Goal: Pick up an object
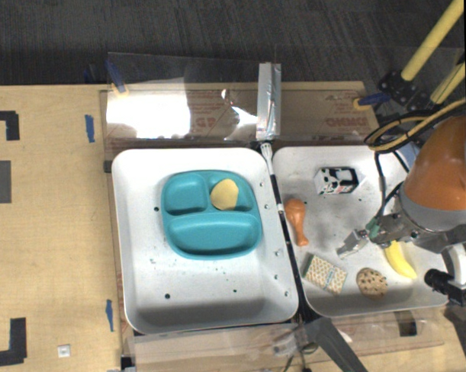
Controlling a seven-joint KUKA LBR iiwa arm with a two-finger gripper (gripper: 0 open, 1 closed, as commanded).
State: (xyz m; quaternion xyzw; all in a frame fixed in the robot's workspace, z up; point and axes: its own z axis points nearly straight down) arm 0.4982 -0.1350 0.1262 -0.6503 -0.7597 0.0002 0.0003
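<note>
Item list, as we log it:

1. Left bin point(145, 299), white, shallow. Holds a teal divided plate point(211, 216); a yellow roundish piece point(225, 194) sits in the plate's upper-right compartment.

2. Right bin point(308, 160), white, just beside the left one. Contents:
- black-and-white cow-pattern item point(336, 180), upper middle;
- orange toy drumstick point(297, 219), near the bin's left wall, lying roughly lengthwise;
- patterned cracker-like square point(326, 273), lower left, tilted;
- brown cookie point(371, 281), lower middle, just right of the square;
- yellow banana point(400, 260), lower right, partly under the arm's wrist.

3. Arm point(446, 174), grey w/ orange band, enters from the right over the right bin. Gripper point(355, 242) is low in the bin, betw. the drumstick and the banana, above the cookie. We see nothing betw. its fingers; whether they're spread or closed we cannot tell at this angle.

4. Counter point(45, 264): tan board w/ black corner marks and blue tape bits at left. Clear plastic sheet point(184, 107) behind the bins.
</note>
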